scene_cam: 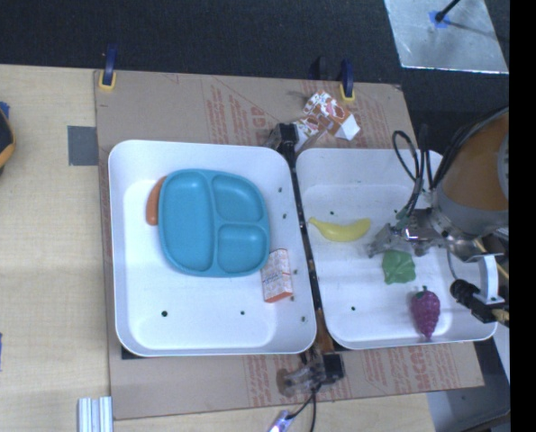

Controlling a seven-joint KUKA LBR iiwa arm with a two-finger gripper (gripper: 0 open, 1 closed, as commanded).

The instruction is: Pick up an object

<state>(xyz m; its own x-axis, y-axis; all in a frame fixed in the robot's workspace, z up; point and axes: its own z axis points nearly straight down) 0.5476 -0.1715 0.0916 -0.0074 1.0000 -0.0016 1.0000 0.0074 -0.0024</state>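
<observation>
In the right bin (358, 327) lie a yellow banana (340, 229), a green leafy toy (398, 267) and a purple bunch of grapes (424, 311). My gripper (395, 239) hangs low over the bin's right half, just above the green toy and right of the banana's tip. Whether it touches the green toy I cannot tell. The grey arm with its orange band (480, 174) comes in from the right.
The left bin (132, 322) holds a blue divided plate (215, 221), an orange item (152, 203) half under the plate's left edge, and a small carton (277, 275) by the right wall. Crumpled packaging (326, 117) lies behind the bins. Black cables (410, 162) hang beside the arm.
</observation>
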